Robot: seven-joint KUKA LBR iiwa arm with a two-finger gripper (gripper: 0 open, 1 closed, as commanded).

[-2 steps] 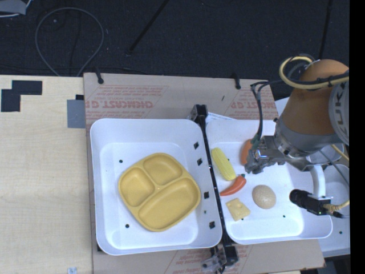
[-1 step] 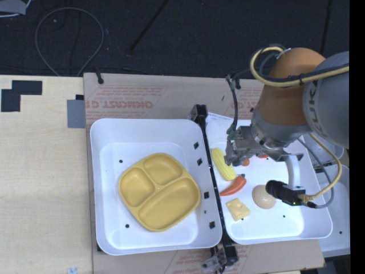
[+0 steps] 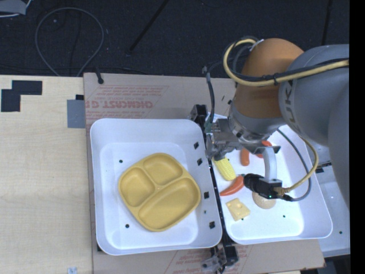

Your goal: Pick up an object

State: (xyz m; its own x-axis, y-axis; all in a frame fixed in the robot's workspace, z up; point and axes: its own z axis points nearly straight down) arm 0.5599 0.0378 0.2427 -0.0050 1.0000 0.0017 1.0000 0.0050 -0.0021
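A grey arm reaches over the right bin (image 3: 311,224), its gripper (image 3: 219,147) low beside the corn (image 3: 224,166); its grip cannot be made out. A carrot (image 3: 232,186) and cheese (image 3: 238,209) lie nearby. A yellow tray (image 3: 159,191) sits in the left bin (image 3: 108,153).

The arm (image 3: 296,96) covers the far side of the right bin (image 3: 308,221), so that bin's far rim and whatever lies beneath the wrist are hidden. The arm itself is cut off at the picture's right. The gripper (image 3: 219,144) sits in shadow at the right bin's near-left corner, too dark to read. A short orange piece (image 3: 244,156) next to the corn (image 3: 224,166) is partly covered by the wrist. A round tan thing (image 3: 264,200) right of the carrot (image 3: 231,186) is half hidden by a black fitting (image 3: 259,184) and cable (image 3: 302,176); its kind is unclear.
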